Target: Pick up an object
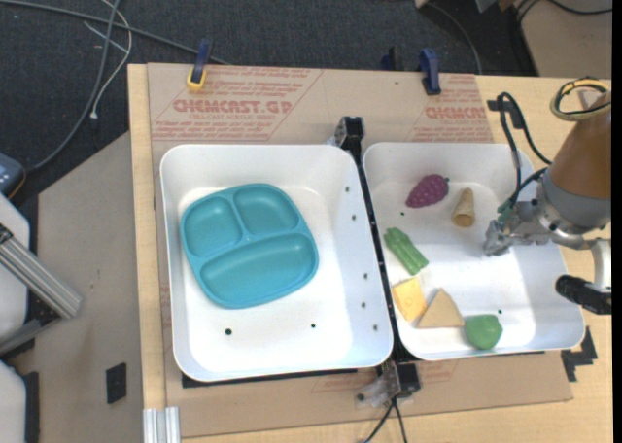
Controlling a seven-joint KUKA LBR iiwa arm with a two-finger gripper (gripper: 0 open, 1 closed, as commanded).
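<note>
The gripper hangs low in the right bin with nothing visibly held, so it looks like the approach, and it needs aiming at something, perhaps the nearby cone-shaped piece.

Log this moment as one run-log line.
phase: approach | gripper: low in right bin, holding nothing seen | nearest: cone | left bin: blue tray
</note>
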